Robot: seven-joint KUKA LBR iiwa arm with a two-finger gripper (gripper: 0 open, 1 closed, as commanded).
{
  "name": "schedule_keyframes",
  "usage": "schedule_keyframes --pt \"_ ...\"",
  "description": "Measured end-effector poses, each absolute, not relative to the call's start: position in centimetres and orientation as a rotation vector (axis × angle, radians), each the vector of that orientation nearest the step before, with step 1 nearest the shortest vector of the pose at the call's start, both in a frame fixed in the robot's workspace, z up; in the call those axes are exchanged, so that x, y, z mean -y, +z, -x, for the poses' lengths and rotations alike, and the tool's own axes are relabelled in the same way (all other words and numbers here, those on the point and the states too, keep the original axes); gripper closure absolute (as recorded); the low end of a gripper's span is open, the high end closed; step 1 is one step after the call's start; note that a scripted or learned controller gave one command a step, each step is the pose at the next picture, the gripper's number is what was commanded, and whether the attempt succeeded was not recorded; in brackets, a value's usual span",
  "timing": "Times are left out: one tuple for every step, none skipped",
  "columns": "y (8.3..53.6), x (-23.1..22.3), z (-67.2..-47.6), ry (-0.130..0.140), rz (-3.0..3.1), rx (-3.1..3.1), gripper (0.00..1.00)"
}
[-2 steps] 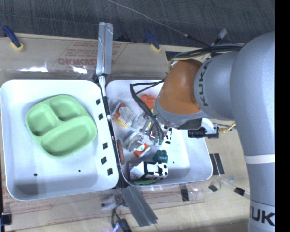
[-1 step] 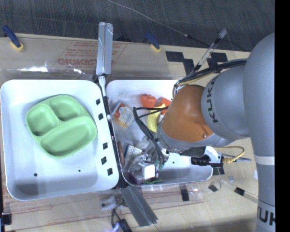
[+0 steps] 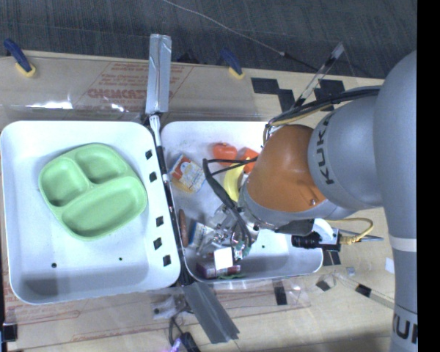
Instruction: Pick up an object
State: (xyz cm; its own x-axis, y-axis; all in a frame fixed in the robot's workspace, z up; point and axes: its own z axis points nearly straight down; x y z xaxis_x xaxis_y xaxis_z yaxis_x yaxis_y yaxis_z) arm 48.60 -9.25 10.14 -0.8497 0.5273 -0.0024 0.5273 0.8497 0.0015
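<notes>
The arm reaches in from the right and covers much of the right bin. My gripper hangs low over that bin's near left corner, among a heap of small objects. A dark red item lies just below it by the front wall. Farther back in the bin are an orange object, a yellow one partly under the arm, and a small white and orange packet. I cannot see anything held between the fingers.
The left bin holds a green divided plate. A grey taped divider runs between the bins toward the back. Cables trail off the arm at the right. Blue clamps sit on the bench's back edge.
</notes>
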Motion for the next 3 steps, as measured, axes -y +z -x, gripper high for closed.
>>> schedule_keyframes --pt "26.0 9.6 -48.7 0.002 -1.014 -2.963 1.00" --pt "15.8 11.4 -53.6 -0.004 -1.164 -2.928 1.00" --pt "16.1 11.4 -53.8 -0.001 -1.160 -2.922 0.00"
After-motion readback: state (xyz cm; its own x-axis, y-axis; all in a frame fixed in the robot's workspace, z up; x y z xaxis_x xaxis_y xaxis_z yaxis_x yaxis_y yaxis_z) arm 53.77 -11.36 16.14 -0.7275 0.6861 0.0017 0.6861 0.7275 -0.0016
